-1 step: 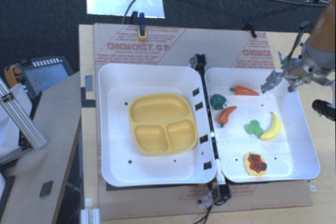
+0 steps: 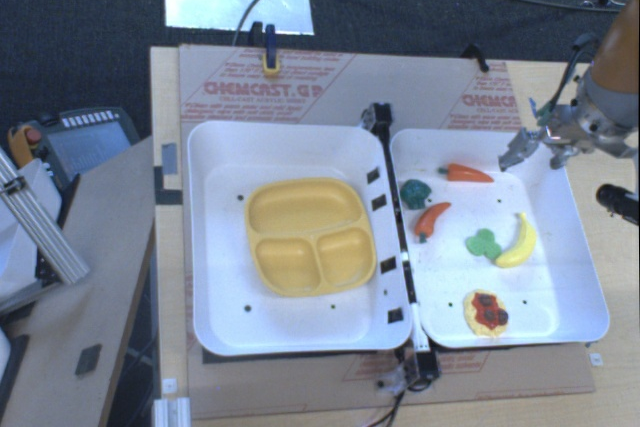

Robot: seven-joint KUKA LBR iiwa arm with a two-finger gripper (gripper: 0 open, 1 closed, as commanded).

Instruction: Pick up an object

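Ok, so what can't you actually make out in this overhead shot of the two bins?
- Pincer, camera view: small and blurred above the right white bin; whether it is open or shut cannot be told.
- Grey arm: cut off by the picture's right edge.
- Small round flat red-and-yellow toy: too small to identify.
- Dark green toy beside the divider: shape unclear.

The arm (image 2: 615,75) is cut off by the right edge. The gripper (image 2: 535,147) is blurred, so its grip is unclear.
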